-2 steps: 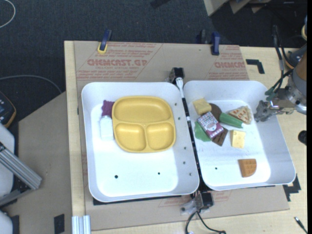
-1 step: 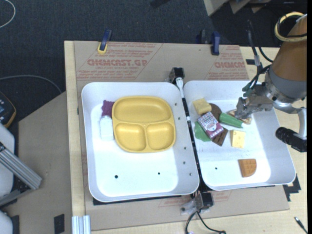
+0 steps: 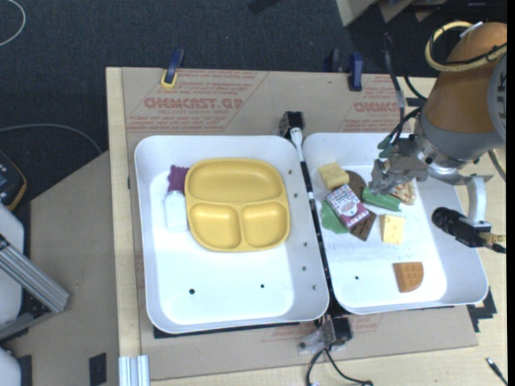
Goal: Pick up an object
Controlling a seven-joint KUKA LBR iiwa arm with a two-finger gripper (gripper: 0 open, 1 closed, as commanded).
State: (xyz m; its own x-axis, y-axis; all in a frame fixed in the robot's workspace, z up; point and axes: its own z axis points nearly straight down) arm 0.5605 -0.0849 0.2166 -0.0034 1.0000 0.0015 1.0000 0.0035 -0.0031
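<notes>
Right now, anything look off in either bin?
Mostly tidy. In the left bin, the yellow divided tray lies partly over a purple-capped white bottle. Right bin's items are heaped loosely under the gripper; nothing spilled.

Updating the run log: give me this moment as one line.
tool: low in right bin, over green item | grasp: not confirmed | nearby: maroon packet, yellow block | left bin: yellow tray

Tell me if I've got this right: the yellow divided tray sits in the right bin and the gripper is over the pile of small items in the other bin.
Not quite. In the camera view the yellow divided tray sits in the left bin, not the right one. The gripper is over the pile of small items in the right bin.
</notes>
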